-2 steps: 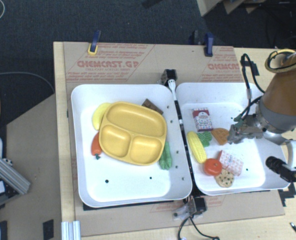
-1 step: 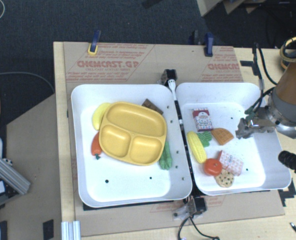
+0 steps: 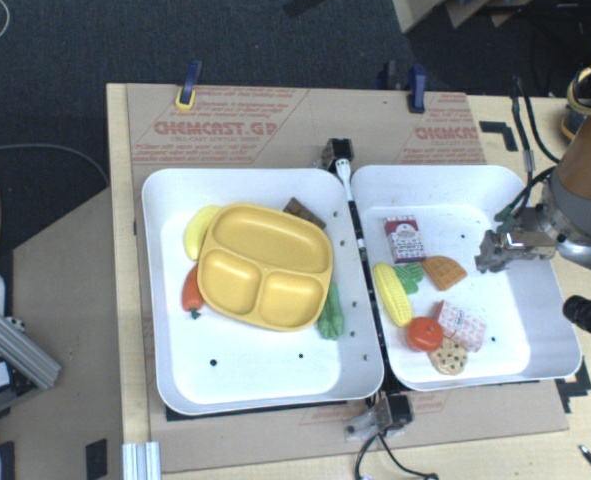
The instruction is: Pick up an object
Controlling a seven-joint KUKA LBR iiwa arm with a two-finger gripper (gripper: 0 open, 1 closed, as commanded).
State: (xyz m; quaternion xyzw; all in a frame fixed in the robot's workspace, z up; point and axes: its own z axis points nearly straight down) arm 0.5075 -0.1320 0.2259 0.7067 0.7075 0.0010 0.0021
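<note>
Two white bins sit side by side on a tabletop covered with brown cardboard printed in red letters. Blue and yellow clamps pin the cardboard's far edge. Dark carpet lies beyond, with a cable looping across it.

Left bin: a yellow plastic tray, smooth, rounded and split into three compartments, lies tilted over other things. A yellow banana pokes out at its upper left, a red pepper at its left edge, a green vegetable at its lower right and a brown piece at its top.

Right bin: a red and white carton lies flat near the dividing wall. Just below it are a ribbed yellow corn cob with green husk and an orange wedge. Farther down, a glossy red tomato, a pink and white packet and a speckled round cookie cluster together, touching or nearly so.

The hand, dark metal, hangs over the right bin's right half, beside the orange wedge but apart from it. Whether its fingers are spread or closed cannot be told; nothing is seen between them.
</note>
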